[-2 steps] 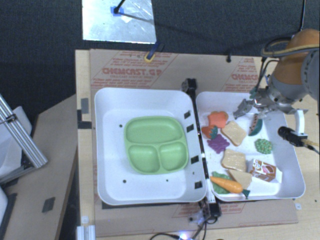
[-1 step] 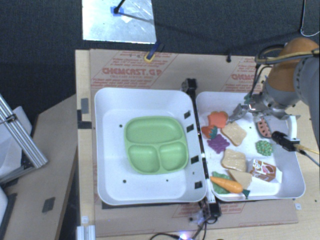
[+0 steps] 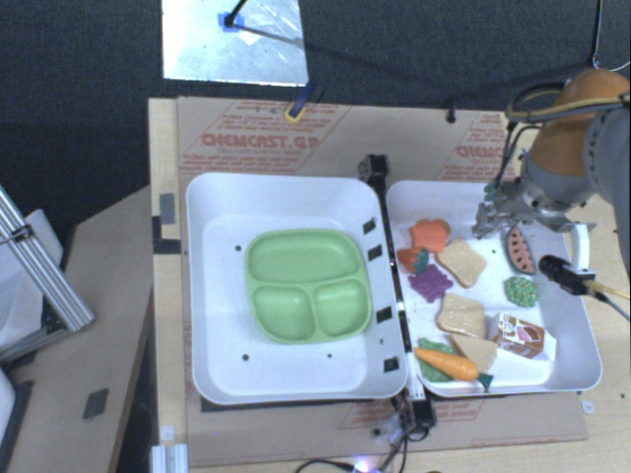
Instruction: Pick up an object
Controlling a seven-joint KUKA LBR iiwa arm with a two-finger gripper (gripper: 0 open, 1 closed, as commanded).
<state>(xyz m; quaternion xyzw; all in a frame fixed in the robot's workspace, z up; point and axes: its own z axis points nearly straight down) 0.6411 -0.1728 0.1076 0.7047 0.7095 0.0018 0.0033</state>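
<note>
Nearest the camera, a toy carrot [image 3: 447, 364] lay along the right bin's [image 3: 580, 365] front wall, with bread slices [image 3: 463, 315] and a small carton [image 3: 519, 334] just behind it. Farther back, the arm [image 3: 577, 136] reached in from the right and bent down over that bin's far right corner. Its gripper [image 3: 490, 217] hung near a watermelon slice [image 3: 520, 248], and I could not tell how wide it stood.

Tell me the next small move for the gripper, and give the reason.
Probably lower straight down toward the watermelon slice. The gripper hangs over the right bin's far side with nothing visibly between its fingers, and that slice lies closest, with the bread slice just to its left as an alternative.
</note>
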